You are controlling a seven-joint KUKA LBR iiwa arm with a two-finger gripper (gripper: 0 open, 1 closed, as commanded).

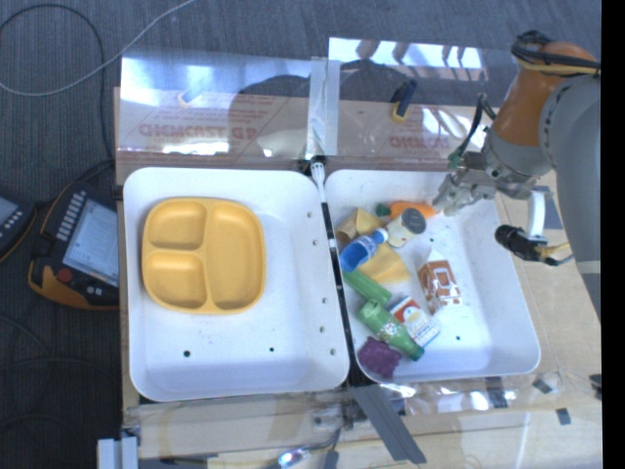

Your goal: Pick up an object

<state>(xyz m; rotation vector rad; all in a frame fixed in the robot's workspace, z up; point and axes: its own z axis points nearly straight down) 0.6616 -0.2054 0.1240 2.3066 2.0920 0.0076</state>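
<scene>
**Gripper hangs over the far corner of the right bin**

We see the gripper (457,191) at the far right of the right bin (503,345), low over the white floor, with the grey arm (571,135) and its orange band (532,91) rising behind it to the right. Whether it is open or closed we cannot tell, as the view is too small and blurred there, and we see nothing held in it.

Just left of the gripper lies an orange piece (405,207) beside a dark round cap (414,222). Further left sits a yellow wedge (361,223), and nearer to us a blue bottle (358,252) touching a pale yellow block (393,265). A red and white carton (440,284) lies to the right of these. Nearer still we find a green bottle (387,326), a small packet (414,320) next to it, and a purple lump (381,358) at the near edge.

The left bin (293,360) holds a yellow divided plate (204,254), lying flat towards its left side.
</scene>
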